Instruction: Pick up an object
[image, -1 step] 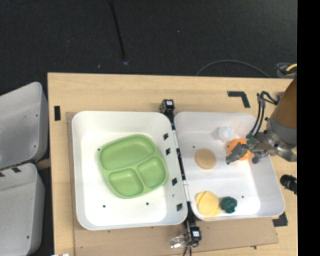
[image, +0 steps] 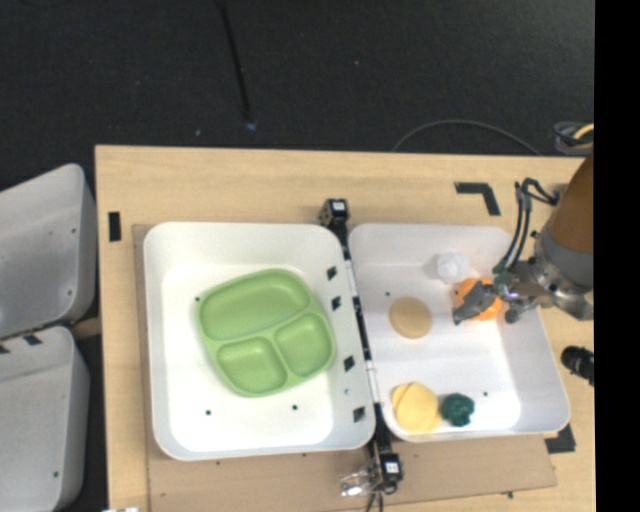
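Gripper (image: 487, 303) sits low in right bin (image: 530, 400), far-right area, jaws closed around an orange object (image: 472, 293). White crumpled item (image: 449, 266) just beyond it, tan disc (image: 410, 318) to its left. Yellow round piece (image: 415, 407) and dark green lump (image: 457, 408) side by side at near edge. Left bin (image: 170, 420) holds green divided tray (image: 265, 331).

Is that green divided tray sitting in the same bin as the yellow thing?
No, the green tray lies in the left bin, while the yellow object sits in the right bin.
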